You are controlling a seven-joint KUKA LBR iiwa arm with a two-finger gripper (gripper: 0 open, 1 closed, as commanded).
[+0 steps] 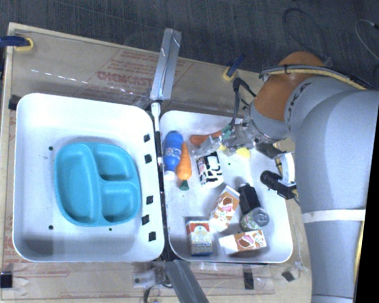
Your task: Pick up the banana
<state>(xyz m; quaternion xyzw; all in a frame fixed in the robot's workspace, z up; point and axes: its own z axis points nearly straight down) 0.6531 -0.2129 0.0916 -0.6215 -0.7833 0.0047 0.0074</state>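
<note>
Camera view, banana [242, 152] just beside end effector [234, 136], right bin [280, 251]

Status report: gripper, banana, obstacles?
Gripper low at back of right bin. Banana right beside it, grasp unclear. Orange item and black-and-white box close by.

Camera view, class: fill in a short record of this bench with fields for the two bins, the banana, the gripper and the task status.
left bin: holds a blue divided tray
right bin: blue bottle, carrot, small cartons, a can
banana: yellow, at the bin's upper right, partly hidden by the arm
gripper: down in the right bin beside the banana
task status: no lift visible yet
</note>
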